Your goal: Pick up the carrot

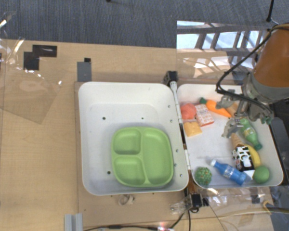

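The carrot (217,108) lies in the right bin (209,148), near its far wall, orange with a green tip pointing left. It is just beside a small wrapped pack (204,115) and near a pink-red fruit (188,111). The gripper (235,127) hangs above the bin, a bit nearer to the camera than the carrot and to its right, with the arm (279,57) over it. Nothing is seen between the fingers, so the carrot is not yet taken. Whether the fingers are wide or narrow I cannot tell, the metal parts blur together w/ the things below.

For doing this step well, I think:
- Move the gripper back and left until it is centered over the thick middle of the carrot, not over the green end.
- Turn the wrist so the fingers close across the short width, i.e. perpendicular to the long axis.
- Open enough before going down. The pack is very close, so one finger may land on it and push the carrot away.
- Go low, close slowly, then lift straight up.

Other items, e.g. the green bottle (250,135) and the banana (253,156), are near the gripper now, but apart from the carrot.
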Robot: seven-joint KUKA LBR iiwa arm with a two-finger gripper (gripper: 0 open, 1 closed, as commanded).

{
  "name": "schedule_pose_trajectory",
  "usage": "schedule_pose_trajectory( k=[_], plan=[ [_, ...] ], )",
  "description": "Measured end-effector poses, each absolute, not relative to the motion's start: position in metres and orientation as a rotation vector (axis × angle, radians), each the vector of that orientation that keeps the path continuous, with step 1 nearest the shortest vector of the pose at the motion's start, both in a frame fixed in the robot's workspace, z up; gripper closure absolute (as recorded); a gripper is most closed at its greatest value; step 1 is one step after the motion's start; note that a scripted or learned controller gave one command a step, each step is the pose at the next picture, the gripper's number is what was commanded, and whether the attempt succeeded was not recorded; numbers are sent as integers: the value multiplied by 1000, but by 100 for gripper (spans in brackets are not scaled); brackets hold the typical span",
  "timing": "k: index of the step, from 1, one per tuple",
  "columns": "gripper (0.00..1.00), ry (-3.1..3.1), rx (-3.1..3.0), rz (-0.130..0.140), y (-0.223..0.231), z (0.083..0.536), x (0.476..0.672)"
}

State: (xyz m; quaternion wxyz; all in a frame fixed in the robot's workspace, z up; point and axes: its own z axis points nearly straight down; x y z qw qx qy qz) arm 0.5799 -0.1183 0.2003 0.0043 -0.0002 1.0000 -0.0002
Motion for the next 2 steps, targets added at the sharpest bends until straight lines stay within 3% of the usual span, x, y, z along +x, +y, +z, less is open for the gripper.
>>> schedule_pose_trajectory(
  k=[1, 2],
  plan=[
    [0, 3115, 344, 0, -146, 144, 646],
    [0, 3043, 803, 5, -165, 95, 663]
  ],
)
